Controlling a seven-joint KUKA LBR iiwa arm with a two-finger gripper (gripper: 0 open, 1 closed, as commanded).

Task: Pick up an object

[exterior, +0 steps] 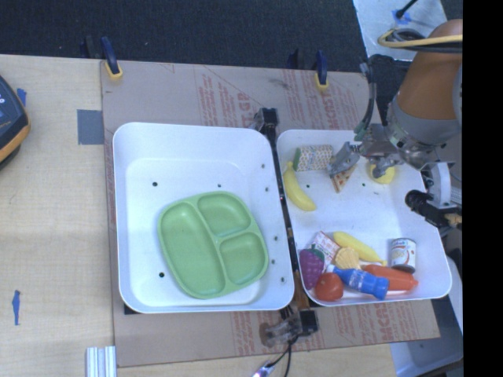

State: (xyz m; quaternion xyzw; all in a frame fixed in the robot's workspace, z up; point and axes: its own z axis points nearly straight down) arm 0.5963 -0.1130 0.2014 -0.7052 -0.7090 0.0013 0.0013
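The claw point(363, 162) hangs low over the far end of the right bin point(428, 246). Its two grey fingers are spread apart, and nothing sits between them.

Places, taking the banana point(299, 189) as the mark:
- The banana lies by the bin's left wall.
- A pale cracker block point(314, 158) lies just beyond it.
- A small orange wedge point(340, 181) lies to its right, just under the claw's left finger.
- A yellow piece point(385, 174) lies further right, by the other finger.
- The rest is heaped well nearer the camera: corn point(357, 247), a can point(402, 254), a blue bottle point(363, 281), a tomato point(328, 287) and a purple piece point(311, 267).
- The left bin point(134, 155) holds a green tray point(212, 244).

Risks, as I judge them: the wedge seems off-centre to the claw, so closing may knock it aside instead of catching it. The yellow piece could be nudged too. A finger coming down on the wedge could pin it against the bin floor.
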